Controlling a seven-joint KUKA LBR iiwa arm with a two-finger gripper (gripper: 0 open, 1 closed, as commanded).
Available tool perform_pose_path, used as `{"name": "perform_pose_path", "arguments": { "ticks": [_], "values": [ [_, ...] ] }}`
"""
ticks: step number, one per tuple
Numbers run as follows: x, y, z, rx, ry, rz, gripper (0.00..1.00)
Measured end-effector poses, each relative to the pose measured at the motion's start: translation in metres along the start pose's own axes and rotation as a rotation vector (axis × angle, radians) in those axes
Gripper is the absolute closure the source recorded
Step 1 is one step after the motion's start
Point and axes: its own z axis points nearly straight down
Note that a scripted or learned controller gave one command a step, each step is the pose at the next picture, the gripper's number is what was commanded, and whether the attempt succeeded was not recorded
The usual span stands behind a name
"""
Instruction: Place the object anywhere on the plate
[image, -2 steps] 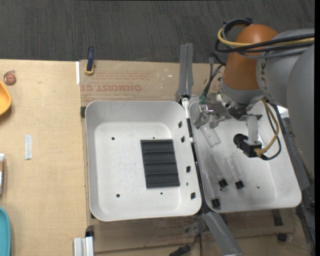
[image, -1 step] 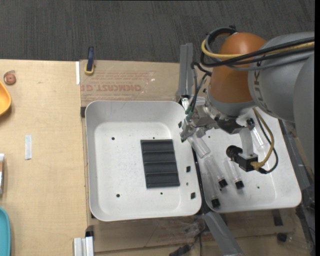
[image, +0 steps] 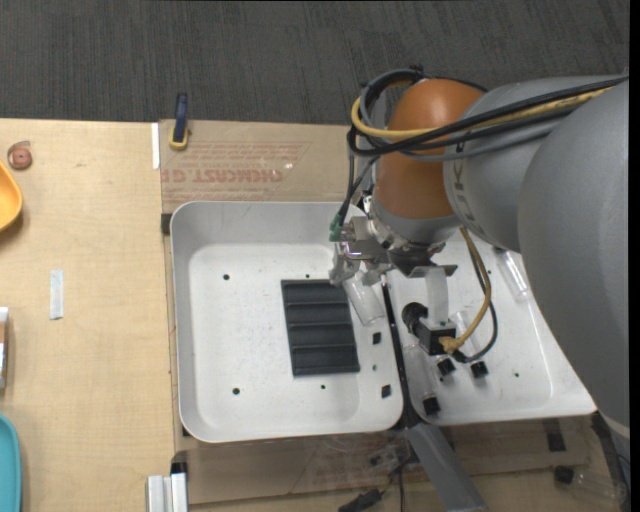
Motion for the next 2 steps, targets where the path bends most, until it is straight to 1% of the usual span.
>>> {"name": "perform_pose_path", "arguments": {
  "ticks": [1, 2],
  "values": [
    [0.057, -0.031, -0.067, -0.003, -0.001, -0.172, 1.0],
    [0.089, -0.006, -0.071, -0.004, -0.002, -0.69, 1.0]
  ]
}}
